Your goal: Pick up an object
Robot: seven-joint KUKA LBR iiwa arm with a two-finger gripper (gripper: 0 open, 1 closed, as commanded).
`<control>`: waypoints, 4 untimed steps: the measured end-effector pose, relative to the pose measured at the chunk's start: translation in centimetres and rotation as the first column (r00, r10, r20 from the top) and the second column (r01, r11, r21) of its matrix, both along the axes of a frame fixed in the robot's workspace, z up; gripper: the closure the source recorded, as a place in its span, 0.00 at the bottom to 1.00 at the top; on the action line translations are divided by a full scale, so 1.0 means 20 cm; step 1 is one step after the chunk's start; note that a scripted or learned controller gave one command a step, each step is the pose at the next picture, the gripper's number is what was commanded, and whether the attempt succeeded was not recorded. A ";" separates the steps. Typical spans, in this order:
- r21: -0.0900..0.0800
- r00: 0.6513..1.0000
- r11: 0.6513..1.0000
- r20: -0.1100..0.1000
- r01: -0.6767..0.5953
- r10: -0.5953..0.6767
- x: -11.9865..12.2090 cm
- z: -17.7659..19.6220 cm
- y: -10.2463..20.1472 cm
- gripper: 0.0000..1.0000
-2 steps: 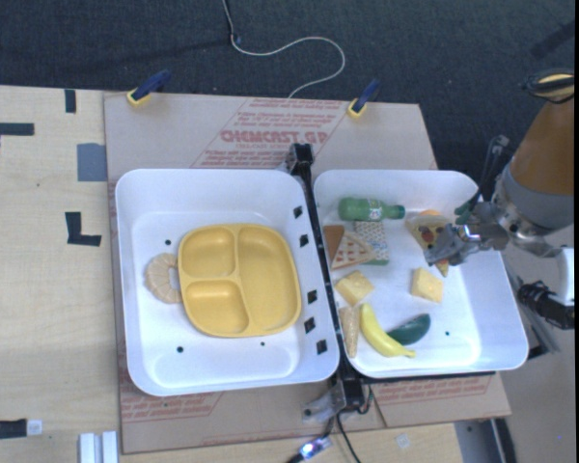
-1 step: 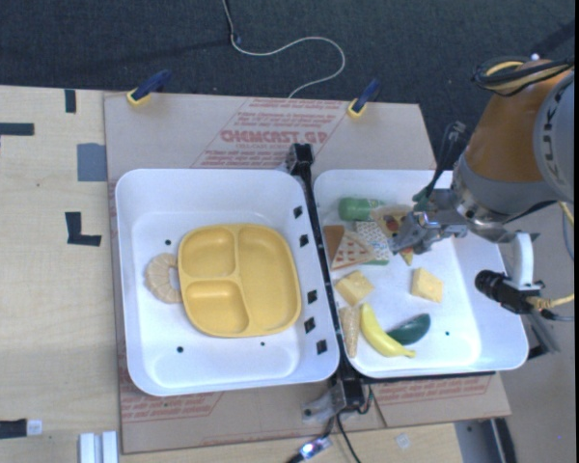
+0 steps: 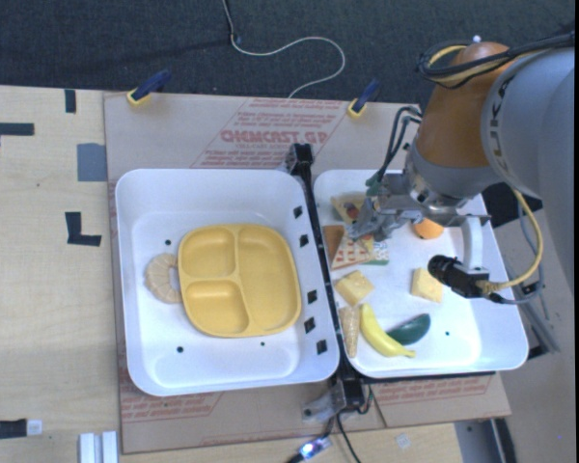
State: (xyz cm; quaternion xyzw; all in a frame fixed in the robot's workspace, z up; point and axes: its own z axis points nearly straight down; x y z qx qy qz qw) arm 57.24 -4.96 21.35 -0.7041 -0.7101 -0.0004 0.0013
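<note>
A robotics lab test bench — a grey-and-orange industrial arm point(image 3: 492, 114) reaches over two white bins point(image 3: 135, 258) of toy food set on clamped cardboard point(image 3: 261, 133), with black tape markers point(image 3: 77, 230) on the wooden benchtop point(image 3: 39, 307) and a loose cable point(image 3: 270, 46) — no domestic fittings.

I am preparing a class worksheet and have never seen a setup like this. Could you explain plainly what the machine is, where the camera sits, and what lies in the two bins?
One camera looks down at a slant on a bench. The grey arm with an orange band is a robot, reaching in from the right. Its gripper hangs low over the right bin; whether it grasps anything is unclear. That bin holds toy food: a banana, cheese-like wedges, an orange, a dark green piece. The left bin holds a yellow divided plate and a round cracker.
</note>
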 end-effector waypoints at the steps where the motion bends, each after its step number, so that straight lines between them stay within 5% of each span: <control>1: -0.001 1.000 1.000 -0.001 0.002 -0.002 0.05 -0.03 0.26 1.00; 3: -0.001 1.000 1.000 0.002 0.002 -0.002 0.29 0.08 0.78 1.00; 4: -0.004 1.000 1.000 -0.001 0.006 -0.006 0.26 0.10 0.76 1.00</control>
